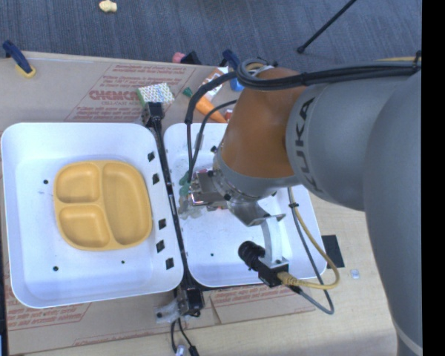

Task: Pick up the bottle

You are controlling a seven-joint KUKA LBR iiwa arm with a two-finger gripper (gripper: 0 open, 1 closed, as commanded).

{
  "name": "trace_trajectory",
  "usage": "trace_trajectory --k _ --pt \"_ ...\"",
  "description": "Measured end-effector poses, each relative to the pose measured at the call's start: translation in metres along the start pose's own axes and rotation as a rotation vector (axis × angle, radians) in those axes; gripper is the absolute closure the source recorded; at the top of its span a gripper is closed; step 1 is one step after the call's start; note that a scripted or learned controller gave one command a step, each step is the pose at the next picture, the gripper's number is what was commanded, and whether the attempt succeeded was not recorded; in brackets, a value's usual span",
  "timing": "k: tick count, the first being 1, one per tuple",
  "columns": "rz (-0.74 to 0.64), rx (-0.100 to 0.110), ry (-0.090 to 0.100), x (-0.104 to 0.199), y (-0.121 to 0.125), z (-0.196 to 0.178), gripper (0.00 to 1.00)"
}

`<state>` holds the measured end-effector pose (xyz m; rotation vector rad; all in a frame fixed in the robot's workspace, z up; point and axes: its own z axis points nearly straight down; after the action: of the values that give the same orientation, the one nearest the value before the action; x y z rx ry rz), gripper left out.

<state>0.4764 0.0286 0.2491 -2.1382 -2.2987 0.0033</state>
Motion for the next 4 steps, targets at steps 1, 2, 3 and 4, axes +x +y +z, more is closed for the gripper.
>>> trace_trajectory --k 1,2,3,4 --pt "-0.167 0.003 0.000 0.039 0.002 0.058 1.00" --pt "-0.374 -0.002 -0.001 0.003 0.004 -0.031 1.00" --pt "-0.430 0.001 -0.001 0.047 0.003 -0.013 1.00" --pt "-0.281 0.000 -0.001 0.077 0.005 -0.007 1.00"
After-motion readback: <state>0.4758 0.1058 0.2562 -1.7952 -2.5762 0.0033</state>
